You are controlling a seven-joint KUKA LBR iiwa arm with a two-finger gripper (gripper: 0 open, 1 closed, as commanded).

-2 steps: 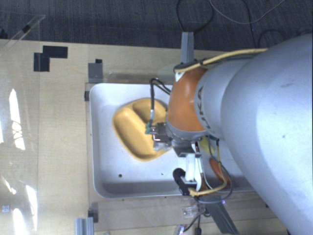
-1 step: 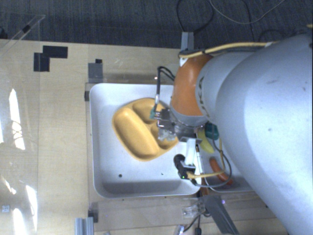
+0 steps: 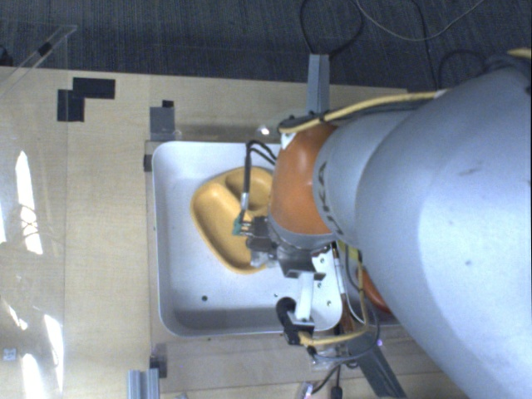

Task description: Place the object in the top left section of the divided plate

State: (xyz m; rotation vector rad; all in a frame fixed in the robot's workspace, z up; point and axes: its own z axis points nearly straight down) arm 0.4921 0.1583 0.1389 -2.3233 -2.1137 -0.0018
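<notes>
A yellow divided plate (image 3: 218, 216) lies in the left white bin (image 3: 179, 223), its right part covered by the arm. The arm's orange band and grey wrist hang directly over the plate's right side. The gripper is hidden beneath the wrist, so its fingertips do not show. No separate object can be made out on the plate's visible sections or on the bin floor.
The big grey arm body covers the right bin and most of the right half of the view. Cables and a white bracket (image 3: 320, 302) hang near the left bin's front edge. Bare bin floor lies left of and in front of the plate.
</notes>
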